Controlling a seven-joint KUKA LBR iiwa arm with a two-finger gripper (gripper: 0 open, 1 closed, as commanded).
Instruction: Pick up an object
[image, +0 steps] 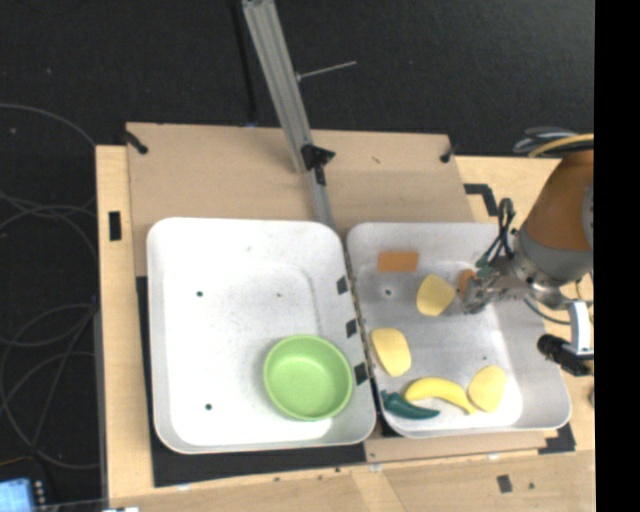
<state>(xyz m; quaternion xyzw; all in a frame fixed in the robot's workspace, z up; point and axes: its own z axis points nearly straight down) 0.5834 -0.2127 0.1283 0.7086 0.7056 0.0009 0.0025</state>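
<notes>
Two shallow white bins side by side on the counter (230, 180). In the left bin (200, 260) — a green bowl (308, 376), upright, near the front right corner. In the right bin (530, 390), from the left: a dark green pepper-like piece (408, 406) at the front edge, a yellow oval piece (391, 351), an orange rectangular block (398, 262) near the back, a banana (440, 393) just beside the green piece, a yellow rounded piece (435, 296), another yellow piece (487, 388) touching the banana's end. Just right of the yellow rounded piece — the hand (470, 292), low over the bin, nothing seen between the fingers; open or closed, cannot tell.
</notes>
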